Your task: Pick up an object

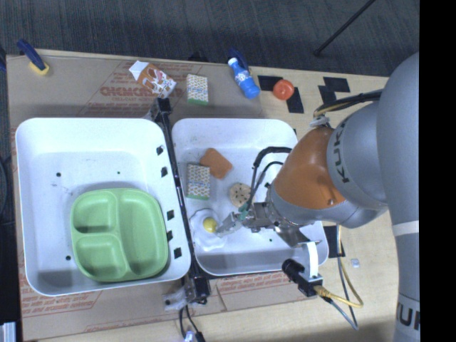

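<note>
The right bin (235, 130) holds an orange block (216, 162), a patterned packet (199, 180), a round speckled disc (239, 191) and a small yellow object (209, 225). A clear wrapper-like thing (211, 241) lies just below the yellow object. My gripper (234, 221) hangs low over the bin's front middle, just right of the yellow object and below the disc. The grey and orange wrist (306, 184) hides the bin's right part.
The left bin (43, 141) holds a green divided plate (119, 232). Behind the bins on the bench lie a blue bottle (244, 78), an orange ball (283, 89), a small box (197, 89), a snack packet (152, 79) and a blue clamp (33, 57).
</note>
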Controlling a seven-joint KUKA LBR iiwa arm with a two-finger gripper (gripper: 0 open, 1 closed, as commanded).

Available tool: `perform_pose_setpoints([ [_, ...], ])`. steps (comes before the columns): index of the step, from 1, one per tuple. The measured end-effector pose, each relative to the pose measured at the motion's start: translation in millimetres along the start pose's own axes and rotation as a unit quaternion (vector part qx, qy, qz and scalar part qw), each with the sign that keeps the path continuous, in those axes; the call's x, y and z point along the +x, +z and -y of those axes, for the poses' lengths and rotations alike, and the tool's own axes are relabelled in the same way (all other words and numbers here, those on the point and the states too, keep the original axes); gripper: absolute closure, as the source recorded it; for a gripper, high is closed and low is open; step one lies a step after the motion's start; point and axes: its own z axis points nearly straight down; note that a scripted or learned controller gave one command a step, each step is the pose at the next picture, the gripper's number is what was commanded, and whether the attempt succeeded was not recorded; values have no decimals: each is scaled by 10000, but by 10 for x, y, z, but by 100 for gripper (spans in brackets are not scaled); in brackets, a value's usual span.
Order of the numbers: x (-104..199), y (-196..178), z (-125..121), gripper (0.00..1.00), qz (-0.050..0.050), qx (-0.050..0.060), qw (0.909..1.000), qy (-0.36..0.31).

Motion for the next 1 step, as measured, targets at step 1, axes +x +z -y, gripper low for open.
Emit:
perform_pose_setpoints([
  [1, 265, -30, -347, 0, 80, -48, 9999, 46],
])
